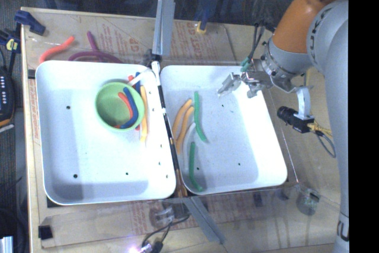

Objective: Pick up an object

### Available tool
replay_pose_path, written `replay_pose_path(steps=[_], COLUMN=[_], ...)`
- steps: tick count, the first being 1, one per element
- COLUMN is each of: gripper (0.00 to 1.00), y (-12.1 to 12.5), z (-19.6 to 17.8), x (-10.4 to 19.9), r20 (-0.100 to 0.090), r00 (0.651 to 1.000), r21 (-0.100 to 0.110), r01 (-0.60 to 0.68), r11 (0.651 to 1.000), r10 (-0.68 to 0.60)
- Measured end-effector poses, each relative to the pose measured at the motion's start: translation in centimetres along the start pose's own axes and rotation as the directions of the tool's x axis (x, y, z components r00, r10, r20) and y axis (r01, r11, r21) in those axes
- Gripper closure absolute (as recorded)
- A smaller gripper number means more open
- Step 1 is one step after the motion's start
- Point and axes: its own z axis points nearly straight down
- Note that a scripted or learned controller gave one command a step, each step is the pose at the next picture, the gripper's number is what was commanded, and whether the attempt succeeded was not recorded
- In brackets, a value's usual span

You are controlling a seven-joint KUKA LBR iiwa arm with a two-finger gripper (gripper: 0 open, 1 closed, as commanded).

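Note:
The right bin (260, 145) holds two orange strips (182, 118) lying side by side at its left wall. A curved green strip (198, 115) lies just right of them, and another green strip (192, 166) lies nearer the front. My gripper (241, 86) hangs over the bin's far right part, well apart from the strips. It is open with nothing between its fingers. In the left bin (65, 151) stands a green bowl (115, 105) with a red piece (127, 100) and a blue piece inside. An orange stick (143, 115) lies beside the bowl.
Behind the left bin, a red tube (56, 49) and a purple tube (95, 56) lie on the bench. A grey metal bar (163, 23) stands up behind the seam between the bins. The grey arm with its orange band (299, 21) fills the upper right.

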Motion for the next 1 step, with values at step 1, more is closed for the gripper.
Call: replay_pose_path(steps=[1], gripper=[0.0], y=[2.36], z=[11.4], x=[8.2], r20=[0.002], r00=[0.975], r21=[-0.004], r01=[0.224], r11=[0.975], r10=[-0.224])
